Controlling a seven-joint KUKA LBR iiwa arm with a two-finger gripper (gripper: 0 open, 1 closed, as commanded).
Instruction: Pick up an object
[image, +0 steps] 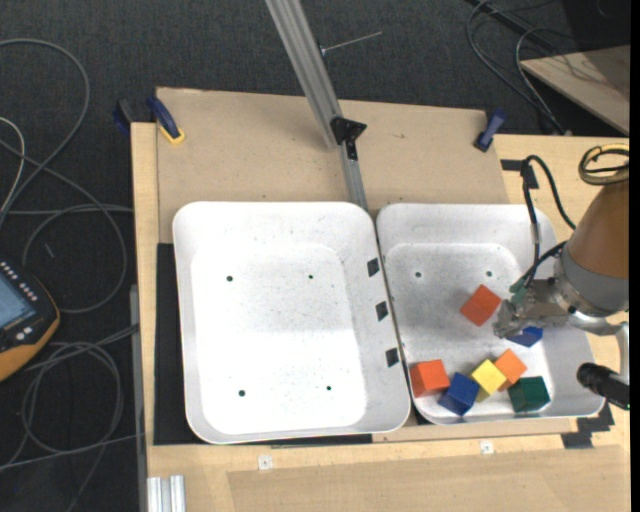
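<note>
In the right bin (440, 240) lie several small blocks. An orange block (481, 305) sits near the bin's middle, tilted. My gripper (514, 318) hangs low just right of it, at the bin's right side. A blue block (529, 337) peeks out right below the gripper. Along the front wall lie an orange block (431, 376), a blue block (460, 392), a yellow block (489, 377), another orange block (511, 365) and a green block (529, 395). I see no block held by the gripper.
The left bin (270, 320) stands beside the right one, with a divider and black clips between them. A metal pole (320, 90) slants over the back of the bench. Cables lie on the floor at left, and a black cable loops by the arm.
</note>
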